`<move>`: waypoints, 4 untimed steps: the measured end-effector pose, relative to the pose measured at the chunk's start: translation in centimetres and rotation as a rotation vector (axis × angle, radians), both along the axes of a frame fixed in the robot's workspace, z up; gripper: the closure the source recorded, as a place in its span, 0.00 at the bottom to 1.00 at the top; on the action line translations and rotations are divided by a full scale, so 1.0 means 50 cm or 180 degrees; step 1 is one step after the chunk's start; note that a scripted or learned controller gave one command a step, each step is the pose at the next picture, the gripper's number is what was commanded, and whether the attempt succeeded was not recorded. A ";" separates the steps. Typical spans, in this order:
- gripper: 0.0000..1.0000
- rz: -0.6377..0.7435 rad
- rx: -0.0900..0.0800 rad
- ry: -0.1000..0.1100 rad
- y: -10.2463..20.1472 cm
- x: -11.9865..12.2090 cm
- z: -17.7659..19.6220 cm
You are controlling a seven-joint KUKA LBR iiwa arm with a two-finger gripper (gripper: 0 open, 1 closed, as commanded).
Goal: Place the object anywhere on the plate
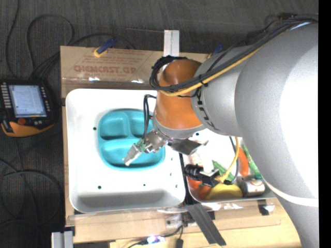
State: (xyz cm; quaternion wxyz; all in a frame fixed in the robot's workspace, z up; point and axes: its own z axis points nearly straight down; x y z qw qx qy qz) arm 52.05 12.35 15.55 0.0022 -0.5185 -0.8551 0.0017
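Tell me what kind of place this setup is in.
Probably a robotics lab or test cell. A big grey robot arm reaches over two white bins on a bench, a handheld control pendant lies on the dark carpet, and loose cables trail around it.

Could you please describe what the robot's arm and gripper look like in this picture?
The arm is a bulky, rounded light grey body with an orange band above the wrist. Black cables and one yellow cable loop over the band and run back along the arm. The gripper is small, metallic and grey, far slimmer than the arm.
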 end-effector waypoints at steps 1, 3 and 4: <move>1.00 -0.0007 0.0003 0.0013 -0.001 -0.001 0.015; 0.00 0.0342 -0.0001 -0.0008 0.058 0.117 0.022; 0.00 0.0342 -0.0001 -0.0008 0.058 0.117 0.022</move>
